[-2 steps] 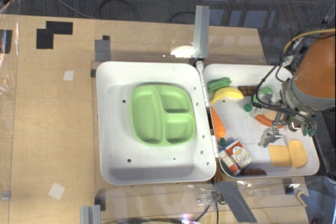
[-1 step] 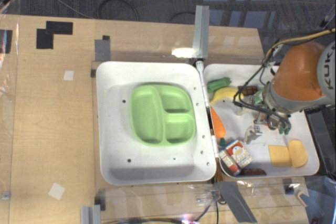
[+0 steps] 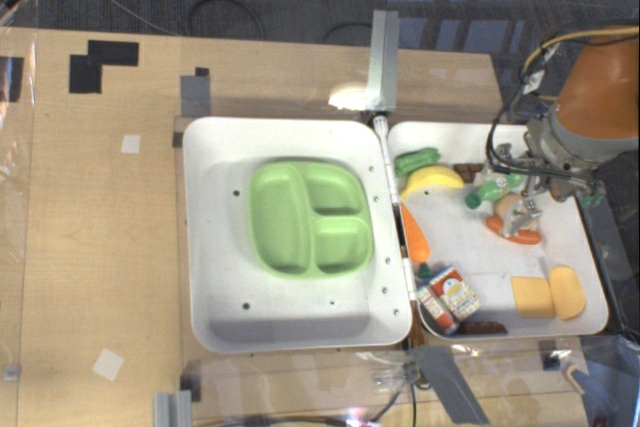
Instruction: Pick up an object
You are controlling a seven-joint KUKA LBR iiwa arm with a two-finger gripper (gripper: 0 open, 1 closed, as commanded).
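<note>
The gripper [image 3: 522, 207] hangs low over the upper right part of the right bin [image 3: 590, 260], under the grey wrist and orange band; whether it is released or clenched cannot be told from this angle. It sits right over a small cluster of toys: a teal-green piece [image 3: 487, 192] to its left and a red-orange piece [image 3: 513, 232] just below it, both partly hidden by the tool.

The two white bins rest side by side on a light wooden bench [image 3: 90, 245], with dark carpet beyond the bench's far edge and black cables trailing across it. Black squares mark the bench's far left.

The left bin [image 3: 215, 305] holds a light green divided tray [image 3: 307, 218].

Elsewhere in the right bin, a green pickle [image 3: 417, 158] and a yellow banana [image 3: 431, 180] lie touching near the top left corner. An orange carrot [image 3: 414, 235] runs along the left wall, above a small printed box [image 3: 450, 297]. Two yellow-orange blocks [image 3: 549, 295] sit near the lower right.
</note>
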